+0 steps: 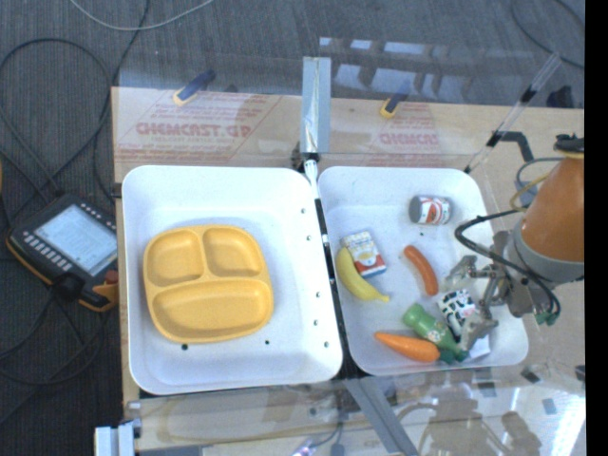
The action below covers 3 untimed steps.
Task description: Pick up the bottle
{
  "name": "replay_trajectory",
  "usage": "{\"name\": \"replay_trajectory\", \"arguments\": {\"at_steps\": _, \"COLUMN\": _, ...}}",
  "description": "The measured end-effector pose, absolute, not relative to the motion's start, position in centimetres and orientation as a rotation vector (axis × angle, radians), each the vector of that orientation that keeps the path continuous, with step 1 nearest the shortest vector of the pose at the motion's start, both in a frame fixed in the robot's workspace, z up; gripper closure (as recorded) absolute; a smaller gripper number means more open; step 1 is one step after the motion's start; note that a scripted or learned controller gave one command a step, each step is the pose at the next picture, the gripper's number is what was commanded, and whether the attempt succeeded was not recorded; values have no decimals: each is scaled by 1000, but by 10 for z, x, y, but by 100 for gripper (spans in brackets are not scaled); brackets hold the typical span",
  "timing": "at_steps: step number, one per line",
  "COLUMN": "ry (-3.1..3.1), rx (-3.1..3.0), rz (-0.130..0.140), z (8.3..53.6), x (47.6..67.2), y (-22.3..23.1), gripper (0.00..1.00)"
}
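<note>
Nearest me, in the right bin (494,218), I saw the carrot (407,346) along the front edge and the green bottle (429,326) lying just behind it, slanted, touching a black-and-white cow toy (456,306). My claw (478,304) sat at that front right corner, over the cow toy and the bottle's end; I could not tell whether it was open or closed. Further back lay a banana (358,277), a small carton (364,253), a sausage (421,269) and a can (430,210). The left bin (152,186) held a yellow divided plate (207,282).
</note>
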<state>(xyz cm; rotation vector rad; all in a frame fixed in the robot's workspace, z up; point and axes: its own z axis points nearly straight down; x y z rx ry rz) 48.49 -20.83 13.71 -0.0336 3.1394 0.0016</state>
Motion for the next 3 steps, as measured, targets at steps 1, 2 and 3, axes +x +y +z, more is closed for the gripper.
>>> {"name": "replay_trajectory", "arguments": {"at_steps": 1, "ry": 3086, "rx": 535, "rz": -3, "z": 90, "x": 489, "y": -190, "gripper": 0}}
{"name": "replay_trajectory", "arguments": {"at_steps": 2, "ry": 3079, "rx": 532, "rz": -5, "z": 101, "x": 492, "y": -190, "gripper": 100}}
{"name": "replay_trajectory", "arguments": {"at_steps": 3, "ry": 3102, "rx": 484, "rz": 3, "z": 176, "x": 488, "y": -113, "gripper": 100}}
